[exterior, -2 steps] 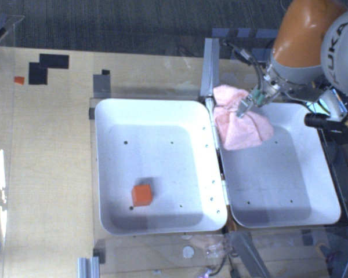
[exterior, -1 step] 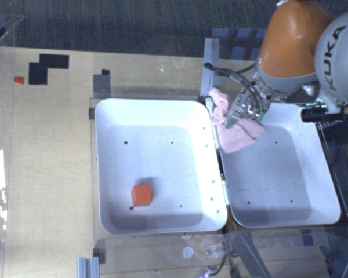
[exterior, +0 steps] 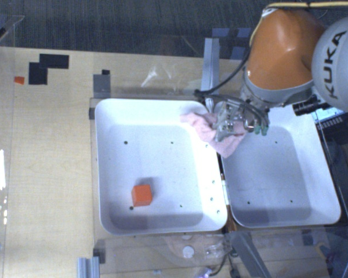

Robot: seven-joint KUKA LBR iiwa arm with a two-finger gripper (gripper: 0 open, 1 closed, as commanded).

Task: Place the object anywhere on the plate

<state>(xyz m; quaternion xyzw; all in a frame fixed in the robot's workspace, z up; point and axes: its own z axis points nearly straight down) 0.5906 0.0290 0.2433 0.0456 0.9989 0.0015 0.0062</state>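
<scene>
A crumpled pink cloth (exterior: 204, 130) hangs over the divide between the two bins, near their back edge. My gripper (exterior: 234, 124) is right on top of it, and the cloth is bunched between its fingers, with a corner drooping below toward the right bin. The grey arm with its orange band (exterior: 278, 48) reaches in from the upper right. A small orange cube (exterior: 142, 195) lies on the floor of the left bin (exterior: 156, 149), toward its front, well away from the gripper.
The right bin (exterior: 290, 184) lies under the arm's wrist. Metal posts (exterior: 211, 62) stand behind the bins. Black markers (exterior: 46, 67) and a small orange tag (exterior: 19, 80) sit on the wooden bench at far left.
</scene>
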